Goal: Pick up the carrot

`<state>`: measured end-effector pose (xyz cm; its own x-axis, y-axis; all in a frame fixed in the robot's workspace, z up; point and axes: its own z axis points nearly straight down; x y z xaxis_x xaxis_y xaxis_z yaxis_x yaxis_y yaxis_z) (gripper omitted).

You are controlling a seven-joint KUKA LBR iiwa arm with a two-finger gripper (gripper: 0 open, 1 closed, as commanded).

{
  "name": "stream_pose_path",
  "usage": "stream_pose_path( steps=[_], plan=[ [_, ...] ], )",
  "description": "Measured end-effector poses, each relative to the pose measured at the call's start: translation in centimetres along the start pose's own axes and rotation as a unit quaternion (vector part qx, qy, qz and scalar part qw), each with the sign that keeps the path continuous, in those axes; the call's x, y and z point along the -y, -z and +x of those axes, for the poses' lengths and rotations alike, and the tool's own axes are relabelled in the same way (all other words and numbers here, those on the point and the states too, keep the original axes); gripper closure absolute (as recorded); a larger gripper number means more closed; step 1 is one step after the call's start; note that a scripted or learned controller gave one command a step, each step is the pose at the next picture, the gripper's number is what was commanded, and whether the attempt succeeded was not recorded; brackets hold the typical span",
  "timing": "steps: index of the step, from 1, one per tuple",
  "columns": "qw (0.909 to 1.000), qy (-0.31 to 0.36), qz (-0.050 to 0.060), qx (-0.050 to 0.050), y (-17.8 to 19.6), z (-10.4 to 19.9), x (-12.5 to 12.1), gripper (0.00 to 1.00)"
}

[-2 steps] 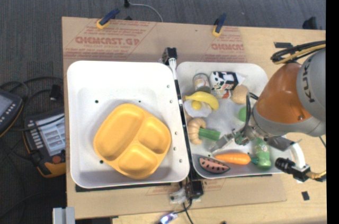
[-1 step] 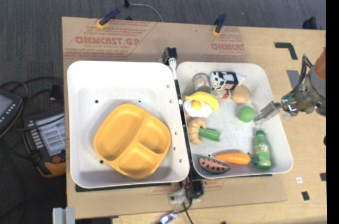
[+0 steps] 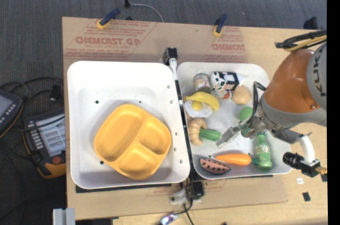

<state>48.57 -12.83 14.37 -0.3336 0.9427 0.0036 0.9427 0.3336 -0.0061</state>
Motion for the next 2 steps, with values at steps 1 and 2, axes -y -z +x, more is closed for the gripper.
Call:
stream_pose_path(
  steps=[1, 2],
  plan=[
    [0.9863, 0.165, -0.002, 0.002, -5.7, 1.2, -0.4, 0.0],
    [0.9999, -0.014, -0.007, 0.004, -5.7, 2.2, -1.0, 0.0]
  ],
)
